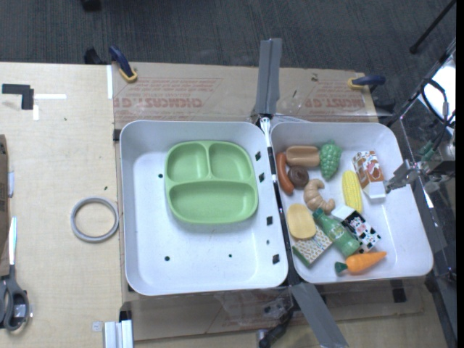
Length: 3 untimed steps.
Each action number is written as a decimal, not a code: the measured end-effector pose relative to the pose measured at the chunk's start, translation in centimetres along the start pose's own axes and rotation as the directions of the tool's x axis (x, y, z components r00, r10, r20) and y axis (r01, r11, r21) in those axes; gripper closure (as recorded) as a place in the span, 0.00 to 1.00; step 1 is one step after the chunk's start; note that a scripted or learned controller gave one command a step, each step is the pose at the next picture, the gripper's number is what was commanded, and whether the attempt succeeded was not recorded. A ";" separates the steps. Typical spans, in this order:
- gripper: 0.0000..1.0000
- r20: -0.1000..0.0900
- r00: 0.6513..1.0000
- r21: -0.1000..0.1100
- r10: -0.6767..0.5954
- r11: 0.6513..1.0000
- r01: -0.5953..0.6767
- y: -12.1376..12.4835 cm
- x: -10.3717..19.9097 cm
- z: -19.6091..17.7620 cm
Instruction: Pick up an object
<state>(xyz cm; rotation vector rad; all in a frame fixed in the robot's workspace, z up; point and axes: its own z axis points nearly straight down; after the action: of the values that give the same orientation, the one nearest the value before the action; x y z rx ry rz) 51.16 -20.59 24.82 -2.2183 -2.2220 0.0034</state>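
Note:
The right bin (413,259) holds several toy foods. Among them are a hot dog bun (302,156), green grapes (330,159), a brown donut (298,176), a croissant (317,193), a corn cob (351,191), a red-and-white carton (368,169), a green bottle (335,232) and a carrot (360,262). A grey pointed part that looks like my gripper (400,178) hangs at the bin's right rim, just right of the carton. Nothing is seen in it.
The left bin (145,259) holds a green divided plate (210,182). A tape ring (94,218) and scissors (13,299) lie on the bench to the left. Clamps (123,64) (366,83) sit behind the bins. Cables and metal frame crowd the right edge.

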 end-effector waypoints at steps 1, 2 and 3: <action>0.00 0.000 1.000 0.000 -0.018 1.000 0.018 5.4 1.4 8.8; 0.00 0.008 1.000 -0.023 0.011 1.000 -0.011 8.6 1.4 13.5; 0.00 0.008 0.998 -0.026 0.059 0.998 -0.058 11.4 0.3 14.0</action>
<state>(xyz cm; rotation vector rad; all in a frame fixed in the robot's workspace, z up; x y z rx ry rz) 62.56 -20.24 10.80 -2.3001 -2.1728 -0.0159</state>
